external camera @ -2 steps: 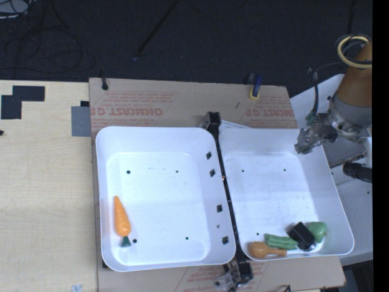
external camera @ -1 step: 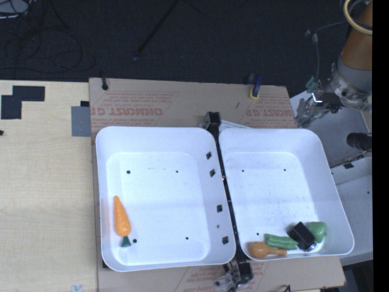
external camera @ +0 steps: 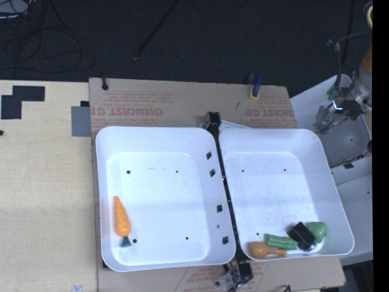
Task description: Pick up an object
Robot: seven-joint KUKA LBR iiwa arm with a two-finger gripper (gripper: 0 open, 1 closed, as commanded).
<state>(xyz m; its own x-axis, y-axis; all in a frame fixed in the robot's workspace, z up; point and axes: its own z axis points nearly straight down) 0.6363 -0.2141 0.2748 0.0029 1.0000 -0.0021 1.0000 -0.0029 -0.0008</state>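
Note:
An orange toy carrot (external camera: 121, 216) with a dark green stalk lies near the front left corner of the left bin (external camera: 152, 145). In the front right corner of the right bin (external camera: 273, 145) several small things lie bunched together: a tan-orange gourd-shaped toy (external camera: 265, 250), a long green piece (external camera: 280, 241), a black block (external camera: 302, 235) and a rounded green piece (external camera: 316, 229). My gripper (external camera: 329, 117) hangs outside the bins, just beyond the right bin's far right corner, far from all the objects. Nothing shows in its grasp.
The bins sit on a cardboard sheet (external camera: 182, 102) with a black hinge strip (external camera: 222, 187) between them. A blue and yellow clip (external camera: 256, 86) stands at the cardboard's far edge. A light wooden tabletop (external camera: 42, 193) lies to the left.

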